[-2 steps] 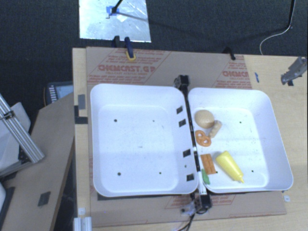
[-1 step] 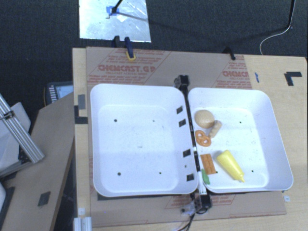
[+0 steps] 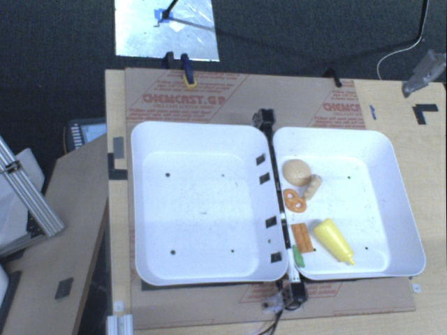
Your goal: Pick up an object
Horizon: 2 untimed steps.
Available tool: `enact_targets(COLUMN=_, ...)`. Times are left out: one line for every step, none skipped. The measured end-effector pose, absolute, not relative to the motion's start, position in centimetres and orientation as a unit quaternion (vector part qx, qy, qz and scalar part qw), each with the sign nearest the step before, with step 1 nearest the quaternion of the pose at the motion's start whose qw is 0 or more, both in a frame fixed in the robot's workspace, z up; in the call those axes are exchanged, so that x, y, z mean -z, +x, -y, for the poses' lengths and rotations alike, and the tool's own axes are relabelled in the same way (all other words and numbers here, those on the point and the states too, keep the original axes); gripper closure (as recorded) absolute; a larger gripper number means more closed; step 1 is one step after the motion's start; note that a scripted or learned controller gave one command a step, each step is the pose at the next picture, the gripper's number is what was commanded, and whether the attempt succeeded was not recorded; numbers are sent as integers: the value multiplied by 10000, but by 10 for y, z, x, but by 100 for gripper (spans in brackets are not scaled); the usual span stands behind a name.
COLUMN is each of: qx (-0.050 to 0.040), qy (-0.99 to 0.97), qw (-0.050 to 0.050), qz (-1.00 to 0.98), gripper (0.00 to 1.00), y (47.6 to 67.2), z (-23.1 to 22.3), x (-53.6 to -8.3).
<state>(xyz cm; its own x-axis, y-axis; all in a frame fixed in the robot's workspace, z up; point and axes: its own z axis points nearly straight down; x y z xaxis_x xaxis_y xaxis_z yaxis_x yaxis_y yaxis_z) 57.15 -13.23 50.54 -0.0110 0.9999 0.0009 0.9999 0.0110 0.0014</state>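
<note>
**Six small things in one bin, none lifted yet**

Six pieces lie in the right bin (image 3: 391, 187), all crowded toward the seam (image 3: 277, 187) where the two bins meet. Closest to the seam's far half sits a round tan ball (image 3: 297, 171), with a small tan lump (image 3: 312, 185) touching its outer side. Just beside the seam's middle lies an orange pretzel shape (image 3: 294, 201). Nearer the seam's front end are an orange block (image 3: 302, 237) and a green sliver (image 3: 298, 257), both hard against the seam, and a yellow cone (image 3: 333, 240) lying on its side just outward of the block. The left bin (image 3: 202, 208), on the seam's other side, carries nothing to pick.

A grey piece that I take for the tool (image 3: 424, 72) hangs well away from the seam, beyond the desk's (image 3: 230, 93) far right corner. It is too small and blurred here to tell whether it stands wide or narrow, and nothing is seen in it.

In my judgement the task is at its very start: the approach has not begun. The next move calls for choosing a target and travelling in over the right bin. The yellow cone looks the best choice, since it has bare floor on its outer side. The block and sliver sit so tight to the seam that the bin wall may block a clean grasp.
</note>
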Motion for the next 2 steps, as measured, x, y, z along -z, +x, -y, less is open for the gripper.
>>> enact_targets(qx=-32, qy=7006, qw=7, qz=-7135, gripper=0, y=582, z=9, x=-532)
enact_targets(qx=-24, qy=7019, qw=-2, qz=-7122, gripper=0, y=590, z=-86, x=-535)
